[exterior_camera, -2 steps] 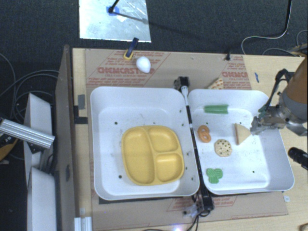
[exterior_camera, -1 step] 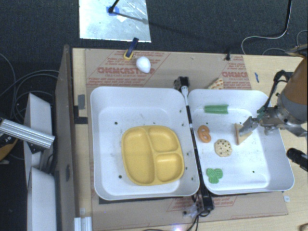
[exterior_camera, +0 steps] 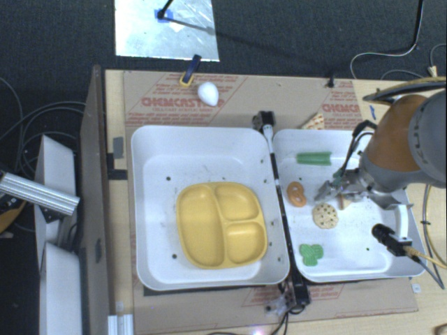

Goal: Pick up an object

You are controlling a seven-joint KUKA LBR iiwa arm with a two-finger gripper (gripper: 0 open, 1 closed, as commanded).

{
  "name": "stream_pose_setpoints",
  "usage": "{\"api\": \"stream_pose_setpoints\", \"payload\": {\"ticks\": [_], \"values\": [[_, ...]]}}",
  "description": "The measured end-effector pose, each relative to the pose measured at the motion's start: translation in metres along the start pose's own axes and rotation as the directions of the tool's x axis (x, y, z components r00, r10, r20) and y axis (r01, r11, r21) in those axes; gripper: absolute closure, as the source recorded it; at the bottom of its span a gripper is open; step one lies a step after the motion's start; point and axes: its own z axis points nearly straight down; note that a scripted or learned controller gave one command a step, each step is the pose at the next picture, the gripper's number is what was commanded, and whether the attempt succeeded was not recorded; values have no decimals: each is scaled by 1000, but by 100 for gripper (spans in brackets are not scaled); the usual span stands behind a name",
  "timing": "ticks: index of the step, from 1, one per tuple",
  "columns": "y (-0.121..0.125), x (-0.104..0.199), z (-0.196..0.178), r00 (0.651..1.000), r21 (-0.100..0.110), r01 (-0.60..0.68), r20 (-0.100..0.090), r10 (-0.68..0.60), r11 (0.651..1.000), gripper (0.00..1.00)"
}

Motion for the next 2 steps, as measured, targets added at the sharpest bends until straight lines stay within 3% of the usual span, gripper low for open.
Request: {"api": "stream_pose_setpoints", "payload": {"ticks": [1, 2], "values": [[3, -2, -19, 1000, -7, -2, -1, 2, 1000, 100], [2, -2, -17, 1000, -5, -2, -2, 2, 1000, 0]]}}
